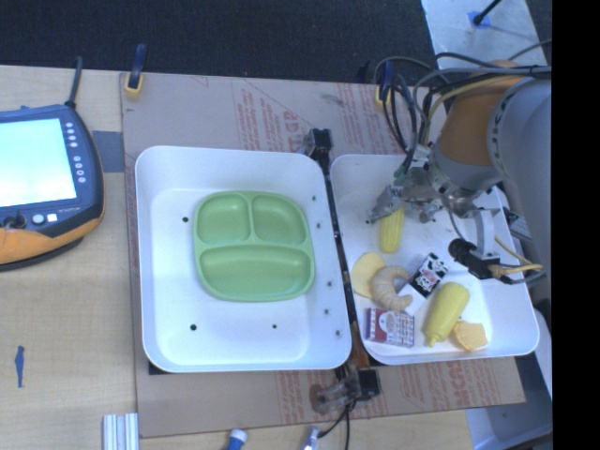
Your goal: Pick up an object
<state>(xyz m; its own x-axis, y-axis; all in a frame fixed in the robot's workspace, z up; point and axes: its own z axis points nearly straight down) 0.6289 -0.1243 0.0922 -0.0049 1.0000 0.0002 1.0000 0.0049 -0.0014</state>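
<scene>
1. Corn cob (391, 230) lies in the right bin (511, 340), upper part, directly below the gripper (405, 200) and touching or almost touching its fingertips.
2. Gripper opening: cannot tell; the wrist covers the fingers.
3. Other items in the right bin: croissant (391, 287), yellow bottle (443, 311), small carton (429, 275), red packet (388, 327).
4. Left bin (159, 251) holds a green divided plate (253, 247).

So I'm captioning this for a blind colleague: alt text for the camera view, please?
A grey robot arm's gripper sits over a corn cob in the right bin, which also holds other toy foods. The left bin holds a green divided plate.
</scene>
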